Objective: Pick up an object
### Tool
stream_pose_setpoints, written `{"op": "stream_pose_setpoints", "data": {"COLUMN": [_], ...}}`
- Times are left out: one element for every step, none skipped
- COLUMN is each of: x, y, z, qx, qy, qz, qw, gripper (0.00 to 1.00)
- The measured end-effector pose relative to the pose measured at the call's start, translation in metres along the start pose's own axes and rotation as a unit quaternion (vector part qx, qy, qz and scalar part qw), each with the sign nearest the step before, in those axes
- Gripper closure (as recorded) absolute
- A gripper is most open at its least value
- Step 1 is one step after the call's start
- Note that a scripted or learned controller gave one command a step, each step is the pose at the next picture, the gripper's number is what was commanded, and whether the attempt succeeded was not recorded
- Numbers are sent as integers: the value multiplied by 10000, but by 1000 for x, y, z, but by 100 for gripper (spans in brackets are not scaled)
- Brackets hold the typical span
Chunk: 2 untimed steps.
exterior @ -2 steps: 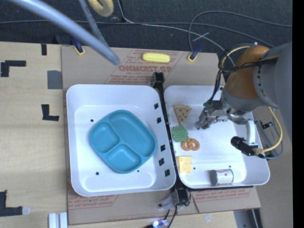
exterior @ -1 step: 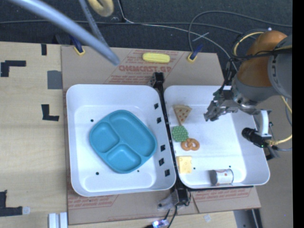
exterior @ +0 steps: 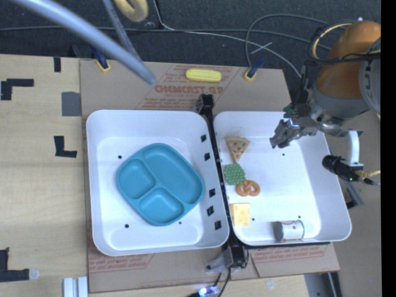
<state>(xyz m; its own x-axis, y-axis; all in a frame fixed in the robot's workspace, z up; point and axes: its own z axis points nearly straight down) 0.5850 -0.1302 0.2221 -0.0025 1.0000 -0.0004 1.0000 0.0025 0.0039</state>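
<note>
While the arm [exterior: 346, 60] reaches in from the right, its orange band sits high over the bench's far right corner and the grey wrist bends down and leftward toward the right bin [exterior: 322, 184]. The gripper [exterior: 279, 138] hangs over that bin's upper right part, pointing down and to the left, with bare white floor under its tip. Nothing is seen between its dark fingers, and the slant of the view makes their spread impossible to judge; I cannot tell whether they are wide or narrow.

The things to pick lie along the right bin's left side, well apart from the gripper. A tan wedge [exterior: 237, 147] lies nearest the top, a green piece [exterior: 234, 174] just below it, a brown pretzel [exterior: 247, 189] touching or just beside the green piece, and a yellow square [exterior: 241, 215] lower still. A small can [exterior: 289, 230] lies on its side near the bin's lower edge.

The left bin [exterior: 99, 166] holds a blue tray [exterior: 159, 183] with three compartments. A yellow item [exterior: 203, 75] lies on the cardboard beyond the bins.
</note>
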Motion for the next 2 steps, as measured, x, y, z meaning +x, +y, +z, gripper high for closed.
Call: {"op": "stream_pose_setpoints", "data": {"x": [-7, 48], "y": [2, 12], "z": [-61, -58], "qx": [-5, 21], "qy": [-6, 3], "qz": [8, -15], "qw": [10000, 10000], "gripper": [100, 100]}}
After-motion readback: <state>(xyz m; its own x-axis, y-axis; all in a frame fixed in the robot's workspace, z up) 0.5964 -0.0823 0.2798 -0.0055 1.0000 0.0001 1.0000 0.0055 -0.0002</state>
